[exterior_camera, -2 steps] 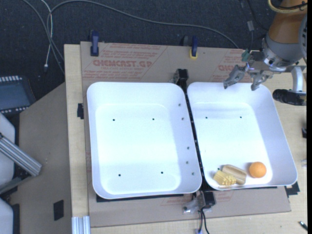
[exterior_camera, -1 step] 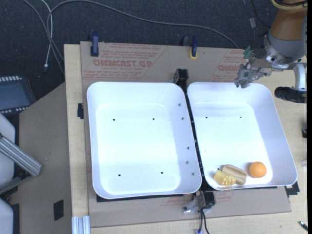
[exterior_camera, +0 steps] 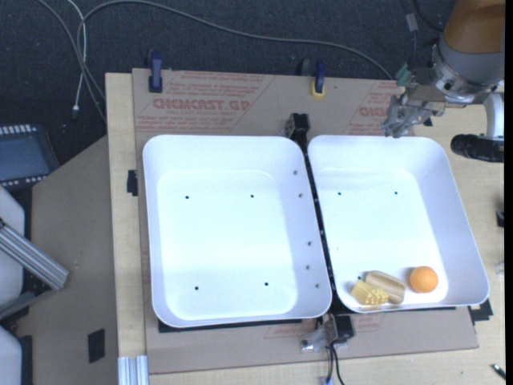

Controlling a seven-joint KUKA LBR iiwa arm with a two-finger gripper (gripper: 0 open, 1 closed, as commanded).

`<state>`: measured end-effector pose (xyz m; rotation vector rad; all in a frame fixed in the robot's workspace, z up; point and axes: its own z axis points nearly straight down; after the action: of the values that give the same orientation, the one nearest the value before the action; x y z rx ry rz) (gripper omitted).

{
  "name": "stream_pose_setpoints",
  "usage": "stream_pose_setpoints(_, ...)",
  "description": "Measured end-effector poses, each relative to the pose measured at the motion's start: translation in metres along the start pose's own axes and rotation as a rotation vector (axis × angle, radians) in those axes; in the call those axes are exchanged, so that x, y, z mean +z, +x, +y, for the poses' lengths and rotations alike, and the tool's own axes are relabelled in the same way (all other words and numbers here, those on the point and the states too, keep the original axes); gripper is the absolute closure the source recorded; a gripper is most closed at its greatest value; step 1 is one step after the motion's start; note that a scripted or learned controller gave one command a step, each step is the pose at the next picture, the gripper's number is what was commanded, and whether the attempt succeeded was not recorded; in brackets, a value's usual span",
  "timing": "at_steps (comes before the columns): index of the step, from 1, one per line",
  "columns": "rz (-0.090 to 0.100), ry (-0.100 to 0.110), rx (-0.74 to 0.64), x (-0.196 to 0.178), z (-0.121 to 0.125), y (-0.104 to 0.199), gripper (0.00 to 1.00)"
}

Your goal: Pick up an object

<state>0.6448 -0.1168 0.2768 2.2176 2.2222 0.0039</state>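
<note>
An orange ball (exterior_camera: pixel 423 279) lies near the front right corner of the right bin (exterior_camera: pixel 385 215). Beside it to the left rest a tan bread-like roll (exterior_camera: pixel 386 281) and a yellow corn cob (exterior_camera: pixel 369 294), touching each other. My gripper (exterior_camera: pixel 398 127) hangs above the far edge of the right bin, well away from these objects. Nothing shows between its fingers.
The left bin (exterior_camera: pixel 228 231) sits beside the right one on a brown board (exterior_camera: pixel 208 103). Two blue clamps (exterior_camera: pixel 155 64) (exterior_camera: pixel 319 74) hold the board's far edge. Cables run over the dark floor behind.
</note>
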Motion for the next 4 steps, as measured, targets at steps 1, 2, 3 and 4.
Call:
stream_pose_setpoints(1,0.0,0.002,0.0,-0.007,-0.012,0.032,1.0)
stream_pose_setpoints(2,0.0,0.001,0.0,-0.023,-0.036,0.061,1.0)
stream_pose_setpoints(3,0.0,0.003,0.003,-0.021,-0.074,0.056,1.0)
stream_pose_setpoints(4,0.0,0.002,0.003,-0.026,-0.111,0.056,1.0)
